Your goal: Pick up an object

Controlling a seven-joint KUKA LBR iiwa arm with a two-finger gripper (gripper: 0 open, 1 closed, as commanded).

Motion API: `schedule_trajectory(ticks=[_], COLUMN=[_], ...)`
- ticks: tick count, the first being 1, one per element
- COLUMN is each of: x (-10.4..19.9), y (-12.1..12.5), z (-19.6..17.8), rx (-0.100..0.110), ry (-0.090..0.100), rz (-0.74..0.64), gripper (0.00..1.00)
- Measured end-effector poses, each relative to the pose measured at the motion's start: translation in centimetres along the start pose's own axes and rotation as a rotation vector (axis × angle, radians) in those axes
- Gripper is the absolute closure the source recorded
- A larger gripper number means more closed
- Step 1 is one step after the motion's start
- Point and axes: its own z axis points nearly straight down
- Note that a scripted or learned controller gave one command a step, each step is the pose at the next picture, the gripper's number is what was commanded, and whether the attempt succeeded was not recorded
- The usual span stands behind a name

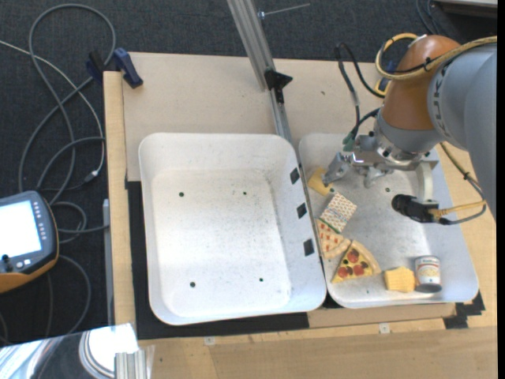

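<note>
My gripper (353, 172) hangs over the back of the right bin (458, 251), under the grey wrist and its orange band. It is open, with bare bin floor between the fingers. A yellow piece (319, 182) lies just left of it, against the bin's left wall. A checkered cracker (339, 210) sits a little in front of the gripper. Two pizza slices (331, 239) (355, 263) lie nearer the front. A yellow block (399, 279) and a small can (428, 271) rest at the front right.
The left bin (158, 156) stands beside the right one, sharing a raised divider. A slanted metal pole (252, 38) rises behind the bins. A black part with a yellow cable (414, 206) hangs off the arm over the right bin. Cables and a pendant lie on the floor to the left.
</note>
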Motion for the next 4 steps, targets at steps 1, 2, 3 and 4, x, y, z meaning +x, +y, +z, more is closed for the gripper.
schedule_trajectory(ticks=[1, 2, 3, 4], x=[0.1, 0.1, 0.2, 0.3], y=[0.0, 0.1, 0.5, 0.7], z=[3.0, 1.7, -4.8, -10.3], rx=[-0.001, -0.007, -0.017, -0.016], ry=[0.000, 0.000, -0.003, -0.003], rz=[0.002, 0.002, 0.000, -0.001], gripper=[0.00, 1.00, 1.00, 1.00])
